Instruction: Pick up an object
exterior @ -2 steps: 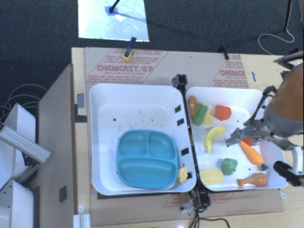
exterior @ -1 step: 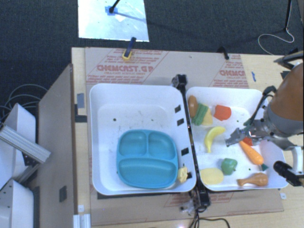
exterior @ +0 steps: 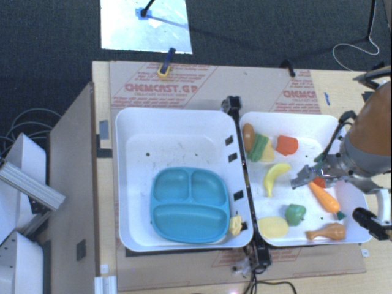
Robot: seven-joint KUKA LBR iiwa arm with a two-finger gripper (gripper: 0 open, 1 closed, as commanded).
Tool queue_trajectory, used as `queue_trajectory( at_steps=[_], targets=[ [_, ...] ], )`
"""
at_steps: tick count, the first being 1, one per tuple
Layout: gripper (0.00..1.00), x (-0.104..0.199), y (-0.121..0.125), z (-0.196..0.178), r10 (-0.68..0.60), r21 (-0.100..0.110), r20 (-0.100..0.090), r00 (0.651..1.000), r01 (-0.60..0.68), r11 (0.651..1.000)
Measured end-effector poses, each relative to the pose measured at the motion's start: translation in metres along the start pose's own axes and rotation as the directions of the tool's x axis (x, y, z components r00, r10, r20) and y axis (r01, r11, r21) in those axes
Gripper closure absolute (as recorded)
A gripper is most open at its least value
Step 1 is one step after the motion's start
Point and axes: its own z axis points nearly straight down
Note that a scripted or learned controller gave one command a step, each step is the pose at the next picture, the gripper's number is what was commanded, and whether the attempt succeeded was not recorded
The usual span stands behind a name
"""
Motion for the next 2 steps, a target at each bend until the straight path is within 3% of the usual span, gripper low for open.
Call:
queue_trajectory(
  at_steps=[2],
  targets=[
    [0.00, 0.0000, 0.0000, 0.0000, 0.000, 0.000, 0.000, 1.000, 0.000, 1.000]
  ],
)
